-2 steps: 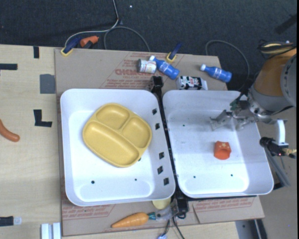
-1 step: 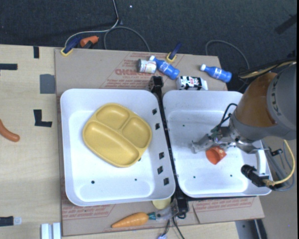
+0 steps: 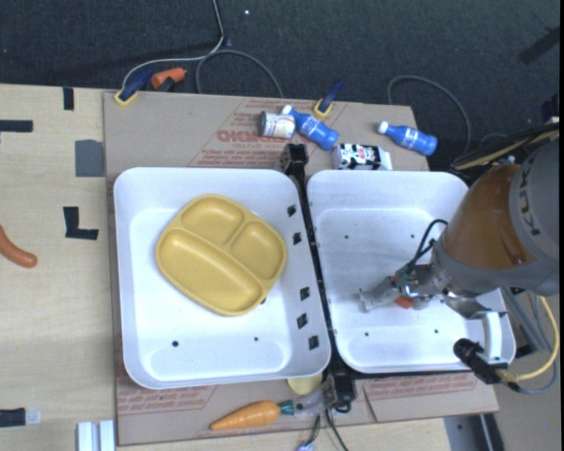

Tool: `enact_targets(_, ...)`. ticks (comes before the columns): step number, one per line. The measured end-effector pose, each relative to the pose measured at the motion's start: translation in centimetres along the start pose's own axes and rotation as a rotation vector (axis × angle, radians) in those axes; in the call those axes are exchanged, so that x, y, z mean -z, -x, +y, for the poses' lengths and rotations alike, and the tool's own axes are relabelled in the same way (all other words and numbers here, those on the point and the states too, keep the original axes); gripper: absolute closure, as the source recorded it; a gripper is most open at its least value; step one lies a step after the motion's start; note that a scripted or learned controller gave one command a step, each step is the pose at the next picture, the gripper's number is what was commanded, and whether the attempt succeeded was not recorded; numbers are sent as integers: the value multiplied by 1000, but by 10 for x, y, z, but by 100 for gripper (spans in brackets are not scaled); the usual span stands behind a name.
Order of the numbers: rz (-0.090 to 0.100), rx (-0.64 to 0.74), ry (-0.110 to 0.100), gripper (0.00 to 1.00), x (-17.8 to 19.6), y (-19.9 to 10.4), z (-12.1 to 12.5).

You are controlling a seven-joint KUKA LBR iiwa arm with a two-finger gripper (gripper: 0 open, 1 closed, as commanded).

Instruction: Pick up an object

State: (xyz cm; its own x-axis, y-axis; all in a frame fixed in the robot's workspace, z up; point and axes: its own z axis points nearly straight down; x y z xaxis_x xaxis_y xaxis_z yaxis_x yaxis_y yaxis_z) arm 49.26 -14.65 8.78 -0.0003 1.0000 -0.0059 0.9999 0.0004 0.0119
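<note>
Gripper low in the right bin
The gripper (image 3: 381,295) sits inside the right bin (image 3: 385,350); its grip cannot be told. A yellow plate (image 3: 222,252) lies left of that bin.

Red lettering is printed on the brown cardboard sheet (image 3: 227,137) behind the left bin (image 3: 132,252), but it is seen upside down and cannot be read. Labels on the small bottles (image 3: 280,123) are too small to be made out.
</note>
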Motion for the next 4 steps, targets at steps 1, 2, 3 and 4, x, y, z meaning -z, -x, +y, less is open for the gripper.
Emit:
enact_targets(1,2,2,-7,0,-1,-34,49)
enact_targets(2,1,1,-1,0,0,-40,9)
enact_targets(3,7,1,-12,0,-2,-27,41)
enact_targets(4,2,0,-5,100,9,-25,42)
